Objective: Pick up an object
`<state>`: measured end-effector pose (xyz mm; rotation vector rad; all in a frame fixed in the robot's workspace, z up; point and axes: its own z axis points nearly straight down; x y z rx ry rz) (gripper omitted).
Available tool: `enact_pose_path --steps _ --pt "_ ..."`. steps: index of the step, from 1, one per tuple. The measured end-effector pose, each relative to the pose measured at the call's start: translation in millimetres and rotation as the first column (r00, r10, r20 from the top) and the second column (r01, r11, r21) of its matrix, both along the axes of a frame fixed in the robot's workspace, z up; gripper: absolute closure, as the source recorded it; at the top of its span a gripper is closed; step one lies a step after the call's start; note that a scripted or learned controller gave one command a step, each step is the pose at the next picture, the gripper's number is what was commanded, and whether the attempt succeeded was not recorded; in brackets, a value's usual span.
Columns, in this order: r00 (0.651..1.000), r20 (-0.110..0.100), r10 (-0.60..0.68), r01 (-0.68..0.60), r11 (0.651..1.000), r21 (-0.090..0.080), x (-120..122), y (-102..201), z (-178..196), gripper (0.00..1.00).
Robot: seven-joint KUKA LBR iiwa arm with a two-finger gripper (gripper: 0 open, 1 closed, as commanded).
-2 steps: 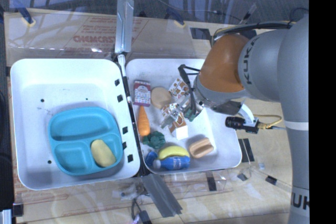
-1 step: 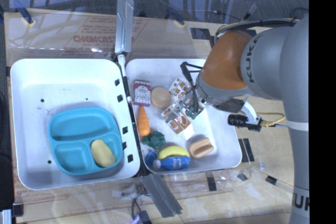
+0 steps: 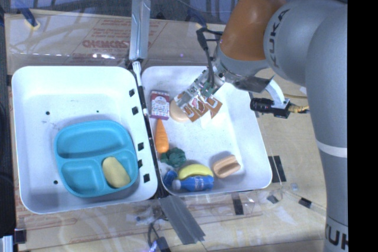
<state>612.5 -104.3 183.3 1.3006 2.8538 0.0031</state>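
Gripper [image 3: 198, 100] of the grey arm hangs low over the right white plastic bin [image 3: 251, 133], its finger state indiscernible. Directly beside it, near the bin's far-left corner, lies a small pale rounded object [image 3: 178, 111], probably light, smooth and slippery, best pinched across its middle.

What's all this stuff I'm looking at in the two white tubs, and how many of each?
bins: 2, white, side by side on the bench
tray: 1, blue, compartmented, left bin
potato-like piece: 1, yellow, in the tray's lower right compartment
small box: 1, red and white, right bin, upper left
carrot: 1, orange, right bin, along left wall
leafy piece: 1, dark green, below the carrot
banana: 1, yellow, right bin, near front
blue item: 1, under the banana
hot dog bun: 1, tan, right bin, front right
arm: 1, grey with orange band
claw: 1, over right bin
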Motion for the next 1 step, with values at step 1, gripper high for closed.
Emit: enact_pose_path --steps 1 --pt "0.937 -0.005 -0.349 0.349 0.937 0.001 24.6 46.0 8.8 1.00"
